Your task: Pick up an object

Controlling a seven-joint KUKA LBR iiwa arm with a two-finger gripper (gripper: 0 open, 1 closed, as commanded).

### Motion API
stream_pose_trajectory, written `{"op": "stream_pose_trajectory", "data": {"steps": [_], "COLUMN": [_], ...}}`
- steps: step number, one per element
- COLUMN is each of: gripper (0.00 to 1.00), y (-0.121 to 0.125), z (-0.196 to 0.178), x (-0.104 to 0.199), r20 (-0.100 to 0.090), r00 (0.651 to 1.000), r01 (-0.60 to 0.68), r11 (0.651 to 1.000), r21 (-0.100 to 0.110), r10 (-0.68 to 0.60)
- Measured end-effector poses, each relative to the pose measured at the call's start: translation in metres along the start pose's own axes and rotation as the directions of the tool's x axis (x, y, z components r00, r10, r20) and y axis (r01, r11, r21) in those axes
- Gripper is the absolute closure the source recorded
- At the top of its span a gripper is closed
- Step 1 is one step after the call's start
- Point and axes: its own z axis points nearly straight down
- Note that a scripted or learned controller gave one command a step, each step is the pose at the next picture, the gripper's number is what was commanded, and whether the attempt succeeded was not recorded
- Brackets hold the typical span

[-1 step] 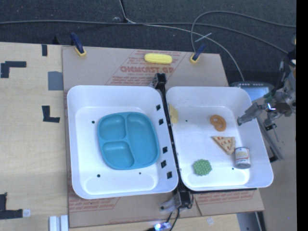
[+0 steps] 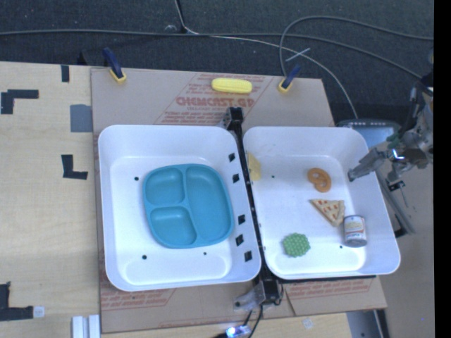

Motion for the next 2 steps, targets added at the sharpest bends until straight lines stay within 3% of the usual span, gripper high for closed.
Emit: {"op": "stream_pose_trajectory", "data": {"steps": [2], "gripper": [0.0], "y": [0.006], "z": [0.09], "x": [0.006], "r20": [0.0], "r00": [1.0], "r01": [0.0], "r11": [1.0], "r21": [0.003], "r10": [0.0]}}
